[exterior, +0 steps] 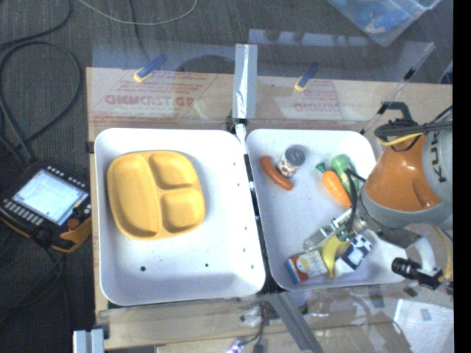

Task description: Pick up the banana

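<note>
Your banana [333, 253] lies low in the right bin [309, 142], beside a bottle [307, 265]. Claw [346, 230] right over it; grip can't be told. Light, soft, curved: pinch mid-body.

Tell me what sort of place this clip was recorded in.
Most likely a robotics lab work cell, not a home. A bench holds two shallow white bins of toy food, a robot teach pendant lies on the carpet with loose cables nearby, and the arm reaches over the right bin near the banana.
</note>
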You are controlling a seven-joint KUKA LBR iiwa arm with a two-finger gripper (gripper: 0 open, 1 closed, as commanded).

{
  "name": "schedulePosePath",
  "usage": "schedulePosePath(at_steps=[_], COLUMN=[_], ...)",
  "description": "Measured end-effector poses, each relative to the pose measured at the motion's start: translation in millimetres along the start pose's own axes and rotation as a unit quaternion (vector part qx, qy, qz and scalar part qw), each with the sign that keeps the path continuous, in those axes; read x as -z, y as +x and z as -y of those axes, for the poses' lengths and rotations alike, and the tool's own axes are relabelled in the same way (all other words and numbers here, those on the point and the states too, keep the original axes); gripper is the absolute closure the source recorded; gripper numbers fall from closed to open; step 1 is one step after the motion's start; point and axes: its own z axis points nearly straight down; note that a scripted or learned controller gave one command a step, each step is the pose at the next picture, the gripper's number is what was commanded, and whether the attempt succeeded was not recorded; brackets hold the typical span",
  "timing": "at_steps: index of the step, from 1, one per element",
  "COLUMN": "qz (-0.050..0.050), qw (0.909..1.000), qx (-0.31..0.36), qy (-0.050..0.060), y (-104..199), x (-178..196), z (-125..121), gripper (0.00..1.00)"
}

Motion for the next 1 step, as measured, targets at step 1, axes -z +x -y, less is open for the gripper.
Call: schedulePosePath(at_steps=[1], qz=[-0.001], qw=[1.0000], qx=[0.000], qy=[-0.001], y=[0.5], x=[10.0], z=[-2.0], gripper=[1.00])
